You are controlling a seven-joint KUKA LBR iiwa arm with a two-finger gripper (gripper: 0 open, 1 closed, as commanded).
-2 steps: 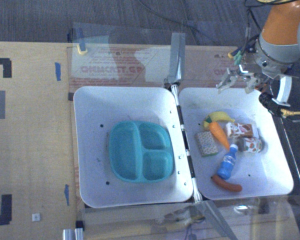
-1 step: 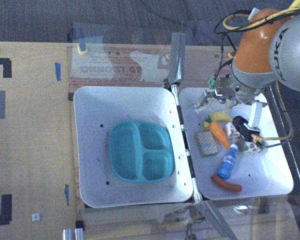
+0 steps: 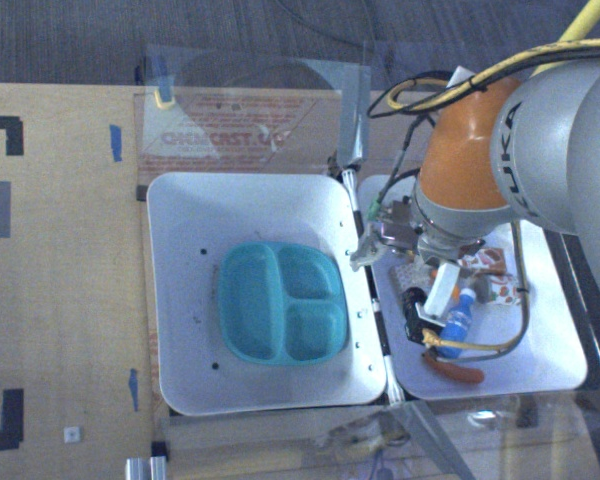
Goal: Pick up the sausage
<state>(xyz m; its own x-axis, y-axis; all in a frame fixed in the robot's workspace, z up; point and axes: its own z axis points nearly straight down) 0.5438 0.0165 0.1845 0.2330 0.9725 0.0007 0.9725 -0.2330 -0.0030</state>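
Note:
The sausage [image 3: 454, 370], reddish brown and short, lies near the front edge of the right bin [image 3: 555, 353]. My gripper [image 3: 430, 265] hangs over the middle of that bin, mostly hidden under the grey and orange wrist. It is behind the sausage and apart from it. Nothing is visibly held.
A blue bottle [image 3: 460, 322] lies just behind the sausage, between it and the gripper. A red-and-white patterned item [image 3: 492, 266] sits to the right of the wrist. The left bin [image 3: 180, 218] holds a teal divided plate [image 3: 280, 303].

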